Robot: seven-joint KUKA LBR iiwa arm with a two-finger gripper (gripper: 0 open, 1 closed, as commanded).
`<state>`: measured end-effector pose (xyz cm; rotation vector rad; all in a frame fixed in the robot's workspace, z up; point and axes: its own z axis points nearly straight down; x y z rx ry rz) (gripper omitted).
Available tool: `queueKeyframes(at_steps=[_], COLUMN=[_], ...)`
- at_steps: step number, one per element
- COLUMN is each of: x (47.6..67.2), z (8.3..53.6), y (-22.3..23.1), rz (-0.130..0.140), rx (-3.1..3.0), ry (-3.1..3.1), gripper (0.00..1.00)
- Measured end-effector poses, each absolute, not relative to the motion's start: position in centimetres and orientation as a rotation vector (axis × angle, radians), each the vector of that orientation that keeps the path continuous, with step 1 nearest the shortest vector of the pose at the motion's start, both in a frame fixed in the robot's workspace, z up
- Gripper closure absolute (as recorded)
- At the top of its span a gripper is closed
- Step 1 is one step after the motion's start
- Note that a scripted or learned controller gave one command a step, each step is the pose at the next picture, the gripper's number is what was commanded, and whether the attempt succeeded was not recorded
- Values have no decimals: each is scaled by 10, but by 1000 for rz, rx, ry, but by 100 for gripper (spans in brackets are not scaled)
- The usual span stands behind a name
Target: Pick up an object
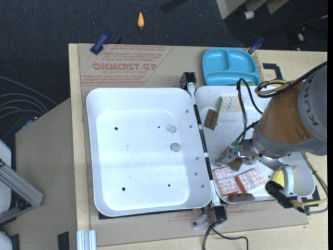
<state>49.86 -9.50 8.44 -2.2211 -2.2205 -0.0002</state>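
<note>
**Gripper low in the right bin, nothing lifted yet**

Gripper (232, 155) sits down among the clutter of the right bin (307, 184) — whether it has closed on anything I cannot tell from here. Just beside it lie flat red-and-white printed packets (239, 179) and a small brown block (210, 119), still resting on smooth white plastic. Judging by that, the pick is not yet done. The left bin (104, 155) stands alongside, glossy and shallow.
</note>
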Motion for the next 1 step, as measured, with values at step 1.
queueKeyframes(at_steps=[1], x=[499], z=[94], y=[-95], rz=[-1], rx=[-2223], ry=[-2219], gripper=[100])
